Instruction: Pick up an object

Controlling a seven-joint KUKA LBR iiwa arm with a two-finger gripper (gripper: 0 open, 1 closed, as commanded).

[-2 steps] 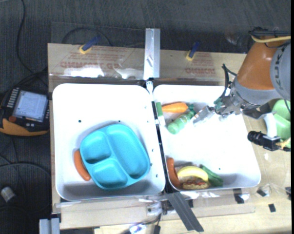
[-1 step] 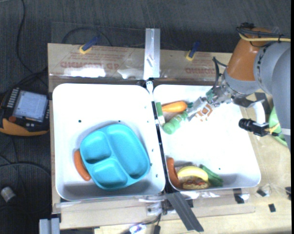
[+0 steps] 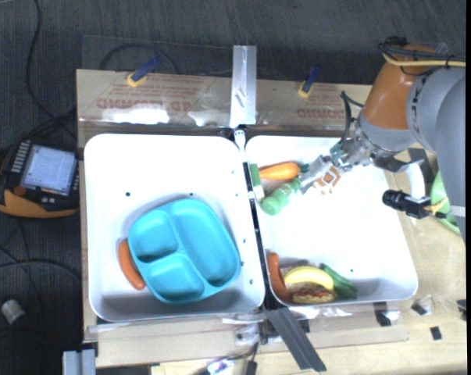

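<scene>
My gripper reaches into the upper part of the right bin from the right, under the grey arm with its orange band. Its tip is just right of a green bottle, which lies tilted near the bin's left wall, and of an orange carrot just above the bottle. The tip looks close to the bottle's upper end; whether they touch is unclear.
A banana, a burger, a green vegetable and a red sausage crowd the right bin's front left corner. The left bin holds a blue divided plate with an orange sausage beside it.
</scene>
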